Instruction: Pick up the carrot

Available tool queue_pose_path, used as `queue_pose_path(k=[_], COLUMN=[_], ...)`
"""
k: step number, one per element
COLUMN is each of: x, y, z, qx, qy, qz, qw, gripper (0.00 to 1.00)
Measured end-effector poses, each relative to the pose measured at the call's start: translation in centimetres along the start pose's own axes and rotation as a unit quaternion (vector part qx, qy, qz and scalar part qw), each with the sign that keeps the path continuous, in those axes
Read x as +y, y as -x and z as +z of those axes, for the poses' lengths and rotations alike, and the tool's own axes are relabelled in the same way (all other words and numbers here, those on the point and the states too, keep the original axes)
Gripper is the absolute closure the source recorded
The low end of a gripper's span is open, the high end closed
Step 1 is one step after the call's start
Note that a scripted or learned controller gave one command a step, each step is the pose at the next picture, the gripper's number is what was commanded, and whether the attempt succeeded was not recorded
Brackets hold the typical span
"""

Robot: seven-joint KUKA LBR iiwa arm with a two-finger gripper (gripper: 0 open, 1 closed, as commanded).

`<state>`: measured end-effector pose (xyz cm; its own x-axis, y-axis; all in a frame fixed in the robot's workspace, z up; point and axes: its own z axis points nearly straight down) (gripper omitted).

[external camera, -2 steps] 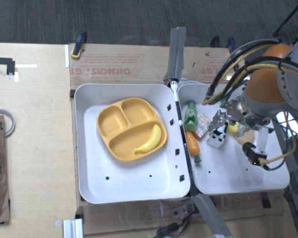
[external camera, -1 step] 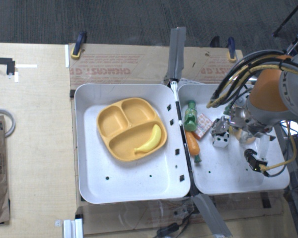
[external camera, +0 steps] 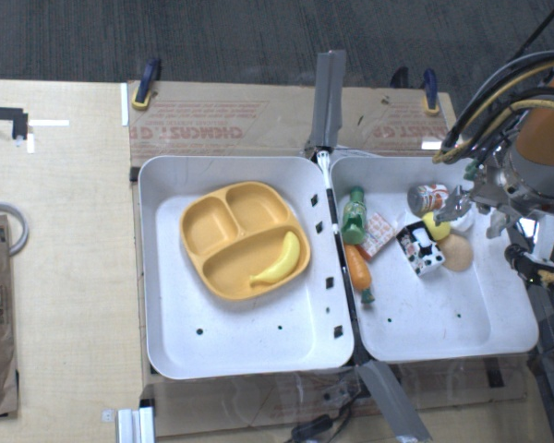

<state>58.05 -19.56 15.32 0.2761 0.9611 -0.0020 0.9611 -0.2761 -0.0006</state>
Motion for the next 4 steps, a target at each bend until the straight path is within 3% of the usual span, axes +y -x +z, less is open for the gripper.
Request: queue_pose_path(k=[1,2,3,4], x=[-3.6,-6.4,-7.1,-7.9], y=[2.0,3.1,2.7,4.3], z=[4.3,4.6,4.6,4.7], qx=[0.003,0.004,-0.004,0.005], qy=[0.011,0.019,0.02,0.018], qz=[0.005,-0.055,-0.16,-0.13], qw=[0.9999,0.9983,0.9869,0.9914], gripper=[0.0,0.0,0.0,0.0])
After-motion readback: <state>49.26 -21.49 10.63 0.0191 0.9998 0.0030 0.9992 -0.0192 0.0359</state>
